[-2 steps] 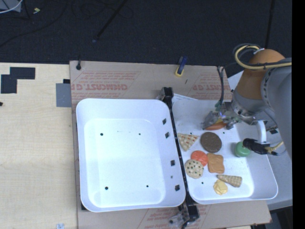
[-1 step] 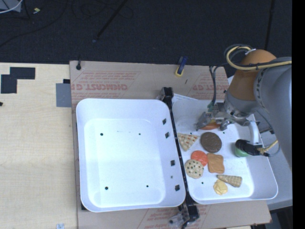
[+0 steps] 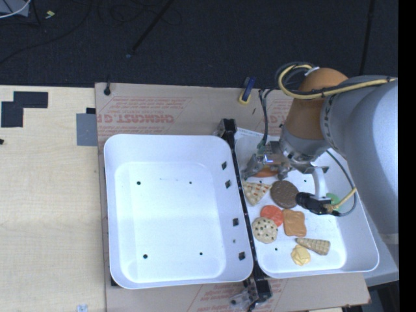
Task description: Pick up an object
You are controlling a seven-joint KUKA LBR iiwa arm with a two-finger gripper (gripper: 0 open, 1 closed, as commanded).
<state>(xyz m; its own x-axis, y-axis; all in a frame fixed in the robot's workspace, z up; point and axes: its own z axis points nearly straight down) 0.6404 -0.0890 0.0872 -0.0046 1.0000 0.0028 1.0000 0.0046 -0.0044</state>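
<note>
Nearest the camera, at the front of the right bin [image 3: 364, 265], lie a small yellow piece [image 3: 300, 257] and a waffle cone [image 3: 314, 245], well clear of the arm and unlikely to be disturbed. Just behind them sit a chocolate-chip cookie [image 3: 264, 229], a red round piece [image 3: 272, 214] and an orange toast-like piece [image 3: 294, 223], touching or overlapping one another; a grasp aimed there could catch two at once or push one under its neighbour. Further back, a waffle wedge [image 3: 255, 192] and a dark brown round cookie [image 3: 284, 194] lie just beside the gripper [image 3: 268, 167], which hangs low over the back of the bin above something orange [image 3: 265, 173] that is partly hidden. I cannot tell how the gripper is set, nor whether anything is held. The risk, as I judge it, is that these flat pieces give little to pinch, so the gripper may slide off or lift nothing. The bin's left wall [image 3: 239, 187] is close, so a small miss could strike it. The left bin [image 3: 117, 174] beyond is well apart.
</note>
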